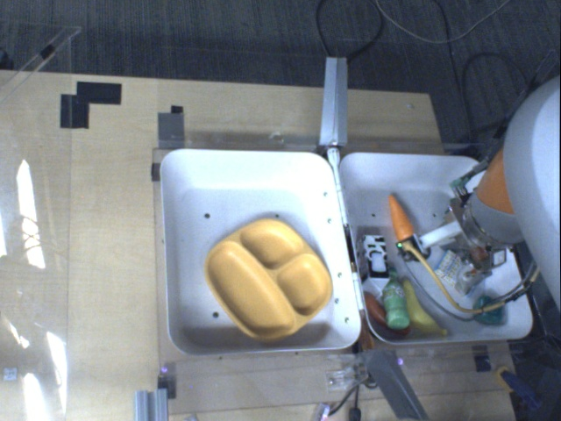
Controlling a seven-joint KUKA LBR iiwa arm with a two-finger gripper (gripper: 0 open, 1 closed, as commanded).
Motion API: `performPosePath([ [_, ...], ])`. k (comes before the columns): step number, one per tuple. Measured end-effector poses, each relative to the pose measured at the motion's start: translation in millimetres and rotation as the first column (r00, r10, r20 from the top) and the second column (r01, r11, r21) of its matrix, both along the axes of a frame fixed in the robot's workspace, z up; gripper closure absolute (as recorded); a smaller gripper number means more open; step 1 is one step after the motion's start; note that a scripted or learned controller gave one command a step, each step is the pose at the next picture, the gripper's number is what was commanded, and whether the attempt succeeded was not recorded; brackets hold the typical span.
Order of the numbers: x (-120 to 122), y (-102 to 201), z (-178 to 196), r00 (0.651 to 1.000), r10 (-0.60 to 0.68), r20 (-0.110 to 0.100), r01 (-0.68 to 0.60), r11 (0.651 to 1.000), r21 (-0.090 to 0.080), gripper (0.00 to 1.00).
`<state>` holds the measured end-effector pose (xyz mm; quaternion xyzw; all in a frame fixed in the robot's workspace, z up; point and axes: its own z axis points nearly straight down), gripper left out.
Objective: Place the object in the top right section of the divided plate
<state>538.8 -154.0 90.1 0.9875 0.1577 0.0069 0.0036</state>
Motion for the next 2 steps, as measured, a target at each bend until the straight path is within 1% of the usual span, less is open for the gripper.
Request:
performPosePath([
  [1,3.1,1.0,10.7,1.0,0.011,0.004,-0.011,1.0,-0.002,1.0],
  [2,-8.3,59.4,116.6,1.0,-0.002,-0.015,0.002,1.0,0.004,1.0],
])
